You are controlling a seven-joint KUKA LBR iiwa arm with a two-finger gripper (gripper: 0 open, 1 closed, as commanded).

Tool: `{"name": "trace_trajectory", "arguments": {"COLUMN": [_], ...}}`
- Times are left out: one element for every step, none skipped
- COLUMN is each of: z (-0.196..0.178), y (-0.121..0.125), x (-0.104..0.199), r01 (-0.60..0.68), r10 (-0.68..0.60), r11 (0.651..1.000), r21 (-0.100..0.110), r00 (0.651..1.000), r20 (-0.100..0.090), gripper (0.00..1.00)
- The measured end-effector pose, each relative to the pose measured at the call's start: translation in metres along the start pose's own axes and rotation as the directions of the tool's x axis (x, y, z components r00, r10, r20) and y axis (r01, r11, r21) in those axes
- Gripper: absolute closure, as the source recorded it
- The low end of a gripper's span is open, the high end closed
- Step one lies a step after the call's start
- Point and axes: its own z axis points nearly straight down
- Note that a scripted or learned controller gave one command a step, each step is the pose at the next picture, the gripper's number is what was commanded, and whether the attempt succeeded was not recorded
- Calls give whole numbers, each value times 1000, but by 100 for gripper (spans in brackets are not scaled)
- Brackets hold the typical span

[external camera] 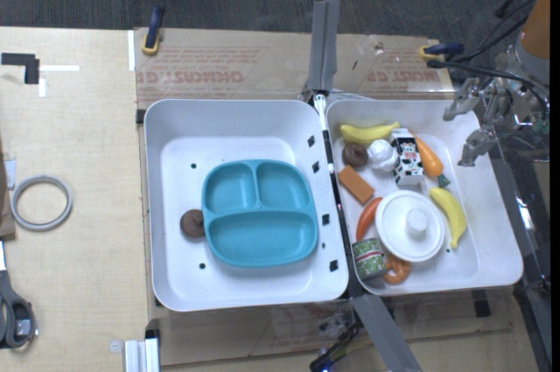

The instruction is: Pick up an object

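Observation:
My gripper (462, 134) hangs over the far right corner of the right bin (490, 274), open, with nothing between its fingers. To its left in that bin lie a yellow banana (367, 132), a brown donut (354, 155), a white lump (381, 153), a black-and-white carton (405, 158) and a carrot (429, 158). Nearer the front are an orange block (356, 184), a second banana (451, 215), a white bowl (411, 224) and a green cup (369, 258). The left bin (166, 134) holds a blue divided plate (260, 213) and a brown round piece (192, 223).
A grey bar (324, 46) runs back from the bins' shared wall. Cables (490, 55) trail above the gripper. On the wooden bench to the left lie a tape roll (39, 202) and scissors (13, 322). Blue clamps (155, 29) hold the cardboard at the back.

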Motion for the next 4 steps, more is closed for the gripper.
{"name": "trace_trajectory", "arguments": {"z": [119, 118, 120, 120], "y": [-10, 66, 107, 74], "x": [-15, -4, -24, 56], "r01": [-71, -125, -274, -389], "r10": [71, 125, 274, 389], "r11": [997, 992, 962, 921], "r21": [1, 0, 4, 1], "r00": [997, 992, 962, 921], "r20": [2, 2, -5, -1], "gripper": [0, 0, 0, 0]}}
